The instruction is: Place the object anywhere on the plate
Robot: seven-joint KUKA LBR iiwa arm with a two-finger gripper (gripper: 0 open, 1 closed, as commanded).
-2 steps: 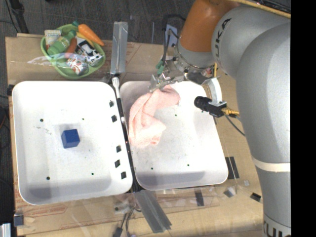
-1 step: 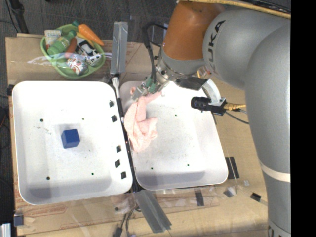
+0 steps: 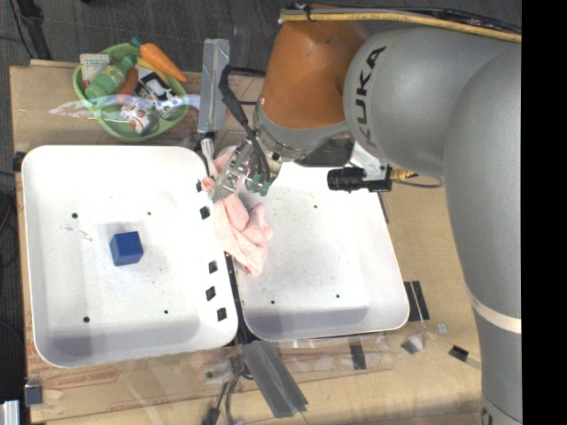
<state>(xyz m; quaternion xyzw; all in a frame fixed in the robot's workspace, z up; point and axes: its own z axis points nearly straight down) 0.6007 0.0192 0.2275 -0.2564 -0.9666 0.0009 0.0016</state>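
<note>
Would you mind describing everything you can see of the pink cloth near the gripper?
The pink cloth looks like soft, crumpled fabric, pale pink with lighter patches. It is bunched and elongated, running from just under the gripper down to a loose end. It drapes across the left rim of the right bin, close to the seam with the left bin. Its upper part meets the gripper, though I cannot tell whether it is actually gripped.

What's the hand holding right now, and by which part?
Cannot tell. The hand sits at the upper end of the pink cloth, which drapes down from it over the bins' shared edge, but no grip shows.
</note>
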